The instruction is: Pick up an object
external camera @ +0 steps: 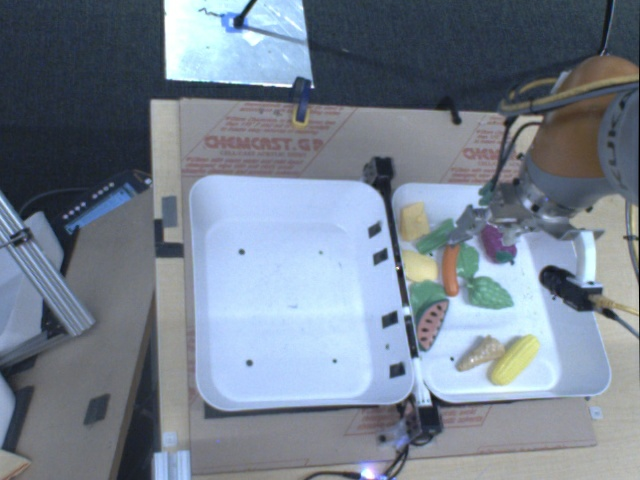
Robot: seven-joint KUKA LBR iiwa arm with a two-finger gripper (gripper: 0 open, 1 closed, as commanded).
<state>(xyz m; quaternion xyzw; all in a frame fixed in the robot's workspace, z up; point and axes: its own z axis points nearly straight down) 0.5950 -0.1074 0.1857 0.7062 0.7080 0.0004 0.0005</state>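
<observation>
My gripper (472,224) hangs low over the back part of the right bin (575,363), among the toy foods. Just below it lies an orange carrot (451,269), and a purple eggplant (498,244) sits at its right side. A dark green leafy piece (435,236) lies to its left, beside a pale yellow block (413,219). Nothing can be made out in the gripper.
The right bin also holds a yellow piece (421,266), a green leaf (491,292), a watermelon slice (432,325), a tan cone-like piece (480,351) and a yellow corn cob (514,358). The left bin (290,298) lies beside it, with a black divider clip row (392,268) between them.
</observation>
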